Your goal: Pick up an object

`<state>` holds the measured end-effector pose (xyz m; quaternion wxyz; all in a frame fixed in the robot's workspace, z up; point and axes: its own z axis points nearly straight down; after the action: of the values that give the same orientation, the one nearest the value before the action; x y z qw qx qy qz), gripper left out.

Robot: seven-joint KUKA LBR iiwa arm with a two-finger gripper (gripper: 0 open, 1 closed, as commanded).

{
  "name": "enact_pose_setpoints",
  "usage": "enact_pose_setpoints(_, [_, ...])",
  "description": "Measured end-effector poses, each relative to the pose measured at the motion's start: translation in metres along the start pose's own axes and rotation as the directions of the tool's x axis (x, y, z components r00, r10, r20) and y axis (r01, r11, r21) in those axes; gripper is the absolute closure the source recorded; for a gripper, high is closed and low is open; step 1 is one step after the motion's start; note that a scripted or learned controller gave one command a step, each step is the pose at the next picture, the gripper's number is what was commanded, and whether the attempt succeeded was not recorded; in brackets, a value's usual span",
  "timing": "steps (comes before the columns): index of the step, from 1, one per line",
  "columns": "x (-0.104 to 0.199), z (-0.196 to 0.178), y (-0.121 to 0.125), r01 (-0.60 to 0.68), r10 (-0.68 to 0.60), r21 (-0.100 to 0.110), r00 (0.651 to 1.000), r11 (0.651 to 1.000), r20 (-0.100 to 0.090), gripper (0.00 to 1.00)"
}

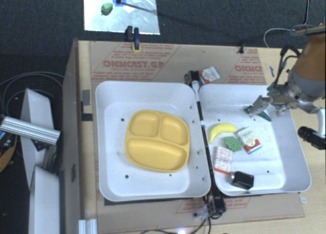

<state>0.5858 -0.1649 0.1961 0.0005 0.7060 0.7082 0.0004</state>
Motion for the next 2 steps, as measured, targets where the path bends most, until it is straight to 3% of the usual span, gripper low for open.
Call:
enact_pose_setpoints(1, [0.006,0.103,-0.030,-0.002,0.002,0.002,1.000,1.000,0.000,0.00])
enact_pose_setpoints(2, [0.020,0.088,0.049,0.001,-0.001,-0.003,1.000,1.000,0.000,0.00])
